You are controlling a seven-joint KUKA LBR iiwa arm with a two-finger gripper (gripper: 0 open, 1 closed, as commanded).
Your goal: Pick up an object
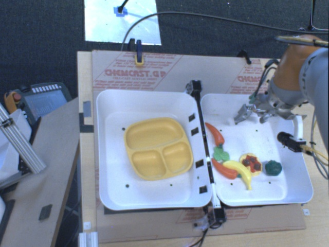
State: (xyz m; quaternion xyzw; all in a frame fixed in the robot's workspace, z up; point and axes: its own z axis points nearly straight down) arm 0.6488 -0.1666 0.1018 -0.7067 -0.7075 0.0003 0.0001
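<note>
My gripper (253, 115) hangs over the back of the right bin (295, 192), its two fingers spread apart with nothing between them. In front of it, lower in that bin, lie a red chili pepper (215, 133), a small green leafy piece (221, 154), a red-orange pepper (225, 170), a yellow banana (242, 172), a small round pizza-like piece (251, 162) and a dark green broccoli-like lump (273, 168). All of them rest on the bin floor, apart from the gripper.
The left bin (110, 107) holds a yellow three-compartment tray (157, 147). A black divider strip (201, 143) runs between the bins. A tablet device (43, 99) and an aluminium rail (20, 143) lie on the side table at left.
</note>
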